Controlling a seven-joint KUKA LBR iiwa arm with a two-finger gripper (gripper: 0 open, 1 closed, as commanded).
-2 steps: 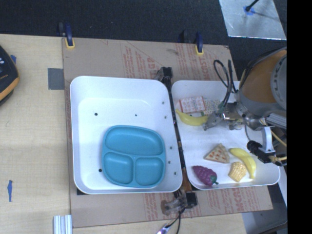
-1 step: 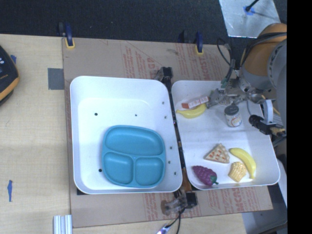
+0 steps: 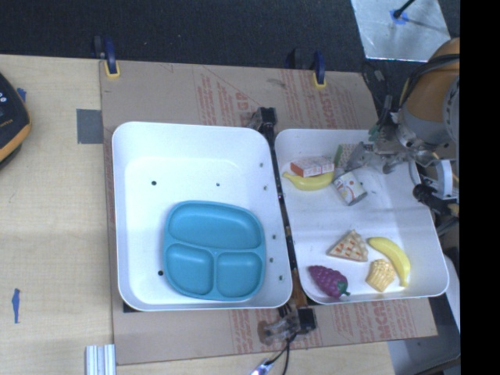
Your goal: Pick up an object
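Note:
My gripper hangs low over the back of the right bin, its arm reaching in from the right. Just below and left of it a small white carton lies tilted. A red and white box and a small yellow banana lie further left, by the bin's left wall. Toward the front of the bin lie a pizza slice, a larger banana, a corn cob and purple grapes. Something small and green shows beside the gripper.
The left bin holds a blue divided plate. Both bins rest on a cardboard sheet clamped to the wooden bench. A black and yellow device sits at the far left edge.

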